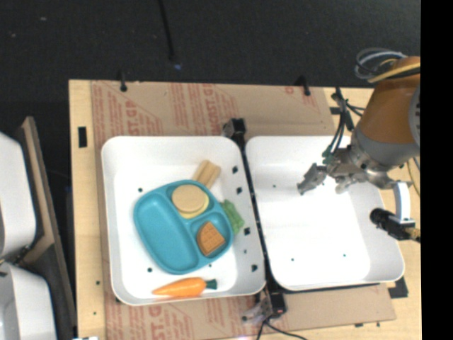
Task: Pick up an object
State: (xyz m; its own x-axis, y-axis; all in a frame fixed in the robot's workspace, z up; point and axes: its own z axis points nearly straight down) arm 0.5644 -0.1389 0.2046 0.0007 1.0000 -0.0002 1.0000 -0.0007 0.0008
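In the camera view, the task looks to be at its start: nothing is lifted. The grey two-finger gripper [324, 178] hangs over the upper part of the right shallow white bin [368, 268], below the arm's orange band, and its dark fingers [309, 181] appear spread apart with nothing between them, though at this size their exact opening is hard to read. All of the picking, by my reading, is left to do: choosing an object, coming down on it, closing and raising it.

Every candidate object sits in the left shallow white bin [120, 183], well apart from the gripper. A blue plastic compartment tray [159, 236] lies tilted across the middle of that bin. A round tan disc like a biscuit [190, 199] rests in the tray's upper compartment, and a brown waffle-textured toast piece [210, 238] in its lower right compartment; the large left compartment holds nothing I can make out. A pale wooden block [207, 171] lies just beside the tray's upper edge, touching or nearly so. A small green leafy piece [233, 217] peeks out at the tray's right side. An orange toy carrot with a green top [182, 287] lies near the bin's lower wall, apart from the tray.

The right bin's floor beneath the gripper shows bare white.
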